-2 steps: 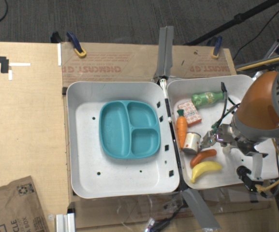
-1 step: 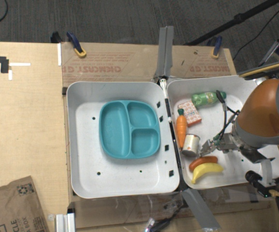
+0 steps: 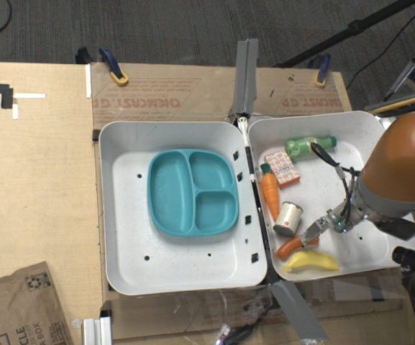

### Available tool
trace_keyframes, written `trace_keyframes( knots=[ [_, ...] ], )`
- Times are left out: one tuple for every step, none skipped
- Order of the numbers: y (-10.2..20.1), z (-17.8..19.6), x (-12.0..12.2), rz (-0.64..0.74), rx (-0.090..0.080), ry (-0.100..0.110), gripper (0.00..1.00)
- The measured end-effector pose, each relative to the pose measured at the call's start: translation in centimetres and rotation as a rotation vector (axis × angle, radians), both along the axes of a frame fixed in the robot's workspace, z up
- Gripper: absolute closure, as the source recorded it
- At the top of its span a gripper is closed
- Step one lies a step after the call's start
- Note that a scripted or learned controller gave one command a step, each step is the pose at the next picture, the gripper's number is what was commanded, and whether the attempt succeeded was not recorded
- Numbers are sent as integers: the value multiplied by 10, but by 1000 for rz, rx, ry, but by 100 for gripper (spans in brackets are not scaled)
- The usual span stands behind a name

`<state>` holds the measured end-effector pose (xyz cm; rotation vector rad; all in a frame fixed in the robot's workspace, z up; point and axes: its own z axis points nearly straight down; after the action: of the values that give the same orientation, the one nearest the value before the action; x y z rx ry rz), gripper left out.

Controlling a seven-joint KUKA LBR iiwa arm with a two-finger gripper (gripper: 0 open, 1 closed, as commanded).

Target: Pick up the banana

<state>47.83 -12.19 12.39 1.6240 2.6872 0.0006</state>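
Yellow banana [image 3: 311, 262] lies at the right bin's [image 3: 365, 124] front; just above, the gripper [image 3: 313, 230] stands slightly open, holding nothing.

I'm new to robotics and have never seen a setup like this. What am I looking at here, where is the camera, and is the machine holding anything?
One camera fixed above a bench looks down at a slant. The grey arm with an orange band reaching in from the right is a robot arm; at its end is a two-finger gripper, its "hand". Two shallow white bins sit side by side. The left bin holds a teal divided plate. The right bin holds toy groceries: a yellow banana, a carrot, a small can, a little box, a green object, and a small orange-red piece. The gripper hovers just above the banana, which lies on the bin floor; nothing is visibly between its fingers.
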Motion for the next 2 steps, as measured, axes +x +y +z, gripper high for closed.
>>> trace_keyframes(
  knots=[
    [-61,-6,3,279,-2,-10,0],
    [11,9,0,356,1,2,0]
  ],
)
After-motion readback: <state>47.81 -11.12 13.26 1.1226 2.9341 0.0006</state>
